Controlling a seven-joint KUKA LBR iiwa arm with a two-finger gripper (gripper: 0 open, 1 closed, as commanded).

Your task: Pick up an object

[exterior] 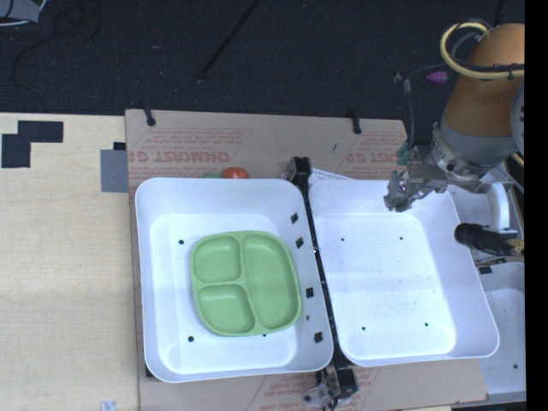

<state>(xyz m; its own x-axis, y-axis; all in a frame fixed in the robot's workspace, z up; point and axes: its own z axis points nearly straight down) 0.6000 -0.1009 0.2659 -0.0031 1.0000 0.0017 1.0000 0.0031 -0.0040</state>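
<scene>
Dark carpet with loose cables runs across the top of my view, and below it sits the bench (60, 255), pale wood on the left with a few dark squares stuck to it. On the bench lies a cardboard sheet (257, 148) with red print, and on that sheet I have two white bins side by side, touching along a black clip strip in the middle.

My left bin (163, 221) holds a green plate (246, 282), the kind with three compartments. It lies flat on the bin floor, slightly turned, nearer the right wall than the left. Just past the far rim of that bin I see a small red-orange thing (235, 174) on the cardboard, mostly hidden by the rim; I cannot tell what it is.

My right bin (402, 306) shows a bare white floor with a few small dark dots.

My arm (484, 92) comes in from the right, its orange band high in the upper right corner with a yellow cable looped above it. My gripper (401, 197) hangs over the far right part of the right bin, close to the back wall, well apart from the plate. Whether it is apart or together I cannot tell from this angle; it is a small grey tangle, and I see nothing in it. A black cylinder (484, 238) sticks out beside the right bin's right rim.
</scene>
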